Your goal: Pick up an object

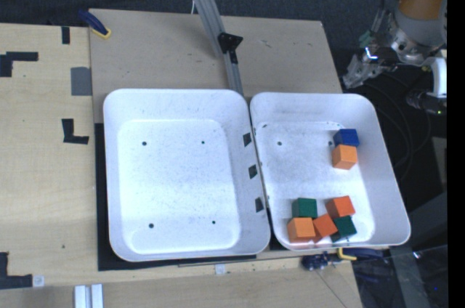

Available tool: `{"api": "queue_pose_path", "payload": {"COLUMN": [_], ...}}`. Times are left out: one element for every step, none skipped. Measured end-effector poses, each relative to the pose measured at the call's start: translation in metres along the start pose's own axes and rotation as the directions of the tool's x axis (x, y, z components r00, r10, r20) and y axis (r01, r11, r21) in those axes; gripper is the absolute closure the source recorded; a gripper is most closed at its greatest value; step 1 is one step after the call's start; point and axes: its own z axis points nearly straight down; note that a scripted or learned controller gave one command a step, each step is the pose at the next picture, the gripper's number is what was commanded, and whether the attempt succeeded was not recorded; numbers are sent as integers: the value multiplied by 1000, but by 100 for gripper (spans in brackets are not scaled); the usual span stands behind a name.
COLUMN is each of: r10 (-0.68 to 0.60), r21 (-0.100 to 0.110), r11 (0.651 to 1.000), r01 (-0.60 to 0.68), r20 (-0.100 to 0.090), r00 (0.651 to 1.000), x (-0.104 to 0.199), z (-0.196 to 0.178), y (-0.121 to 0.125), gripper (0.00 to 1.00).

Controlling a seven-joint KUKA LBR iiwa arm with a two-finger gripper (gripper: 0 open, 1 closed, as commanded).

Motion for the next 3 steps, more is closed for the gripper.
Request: {"api": "queue_pose_path", "payload": {"r10": [-3, -3, -5], "r21": [7, 8, 7], "r11": [1000, 1000, 1000], "r01": [3, 3, 5], "r20": [-2, -3, -4], "r00": [1000, 1000, 1000], "x": [48, 89, 141], "z": [11, 17, 7], "y": [-21, -40, -59], "gripper": [100, 100, 100]}}
